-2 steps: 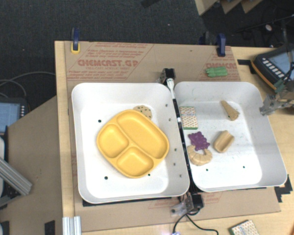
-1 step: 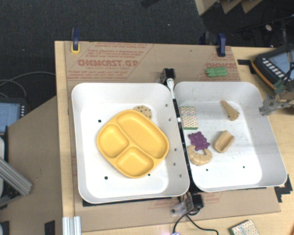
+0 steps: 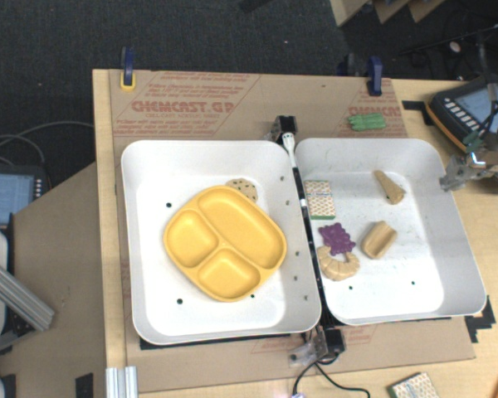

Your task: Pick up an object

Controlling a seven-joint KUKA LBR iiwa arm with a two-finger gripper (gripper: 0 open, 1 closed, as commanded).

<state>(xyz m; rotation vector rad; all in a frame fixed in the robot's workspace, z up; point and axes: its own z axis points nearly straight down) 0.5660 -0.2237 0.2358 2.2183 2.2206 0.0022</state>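
Nothing was picked yet. Candidates sat loose in the right bin (image 3: 448,222): purple grapes (image 3: 338,238), a pastry (image 3: 339,265), a bread piece (image 3: 378,240), a wedge (image 3: 390,186), a checkered cracker (image 3: 319,200). Left bin (image 3: 141,222) held a yellow divided tray (image 3: 224,243) and a cookie (image 3: 244,189). Whole pick remained.

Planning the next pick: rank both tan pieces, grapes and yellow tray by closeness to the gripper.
From gripper:
1. Upper tan piece, right bin's back
2. Lower tan piece, mid-bin
3. Purple grapes, its left side
4. Yellow tray, left bin
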